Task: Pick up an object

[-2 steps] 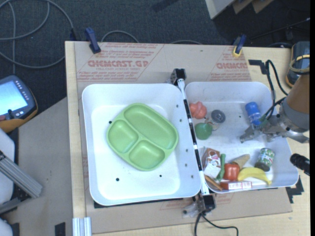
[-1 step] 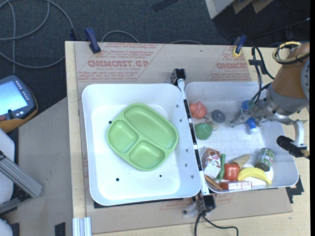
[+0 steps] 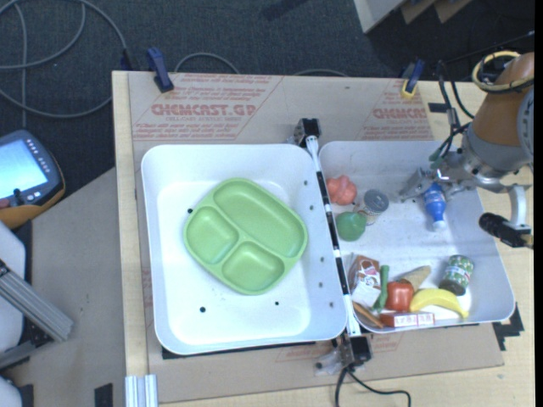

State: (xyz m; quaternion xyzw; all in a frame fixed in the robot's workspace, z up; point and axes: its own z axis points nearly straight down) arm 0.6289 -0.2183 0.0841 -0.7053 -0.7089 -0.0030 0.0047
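My gripper (image 3: 433,183) hangs over the back of the right bin (image 3: 501,303), at the end of the grey arm with its orange band (image 3: 501,113). A small blue bottle (image 3: 434,205) with a white end lies right under it, touching or almost touching. Left of the bottle lie a grey can (image 3: 375,201), an orange-red piece (image 3: 341,190) and a green round fruit (image 3: 350,225). Along the bin's front sit a green can (image 3: 458,271), a banana (image 3: 437,302), a red pepper (image 3: 399,295) and a red-and-white carton (image 3: 366,280).
The left bin (image 3: 170,312) holds a green divided plate (image 3: 246,236). A black divider rail (image 3: 327,227) runs between the bins. Blue clamps (image 3: 158,68) hold the bench board at the back. Cables lie on the dark floor behind.
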